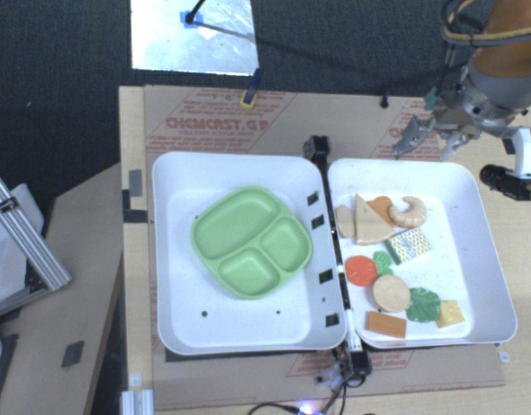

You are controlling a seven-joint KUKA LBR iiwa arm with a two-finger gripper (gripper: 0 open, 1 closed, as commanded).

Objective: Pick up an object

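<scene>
While hovering beyond right bin's far rim:
Gripper (pixel 430 137): fingers spread, nothing between.
Right bin (pixel 483 232): toy foods.
Left bin (pixel 175 232): green tray (pixel 251 242).

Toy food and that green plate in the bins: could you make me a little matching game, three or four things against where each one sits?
Things:
1. green divided plate
2. shrimp
3. red disc
4. orange block

Places:
A. right bin, near front edge
B. left bin
C. right bin, far end
D. right bin, left side, middle

Pairs: 1-B, 2-C, 3-D, 4-A
</scene>
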